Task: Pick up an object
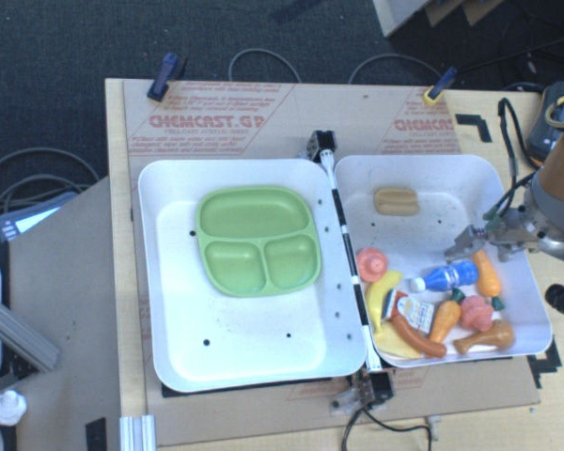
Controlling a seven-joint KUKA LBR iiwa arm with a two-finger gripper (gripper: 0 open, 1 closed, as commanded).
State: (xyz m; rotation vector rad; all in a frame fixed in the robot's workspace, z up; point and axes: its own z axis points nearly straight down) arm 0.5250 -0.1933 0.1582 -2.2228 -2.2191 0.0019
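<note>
Two shallow white bins sit side by side on the desk (216, 120), which is covered with printed cardboard. The left bin (169, 280) holds a pale green divided plate (258, 241) with one long compartment above two smaller ones, lying flat toward the upper centre.

The right bin (432, 181) holds the toy food. A tan bread roll (396, 201) lies alone at about 12 o'clock in that bin, well apart from the rest. The remaining items crowd the lower half, from 4 to 8 o'clock: a pink round piece (371, 262) at the left, a yellow banana (383, 301) curving just below it, a small blue bottle (447, 277) with a white cap lying on its side, an orange carrot (488, 275) just right of the bottle, a red sausage (418, 335) lying on a yellow slice at the bottom, a second orange piece (445, 318) with a green top, a pink lump (477, 313) and a brown drumstick-shaped piece (477, 342) at the lower right.

The arm enters from 3 o'clock. The jaws (472, 242) sit low over the right bin's right side, just above the blue bottle and the carrot. Whether they are apart or together cannot be told; nothing is seen held between them.

Blue clamps pin the cardboard's top edge.
</note>
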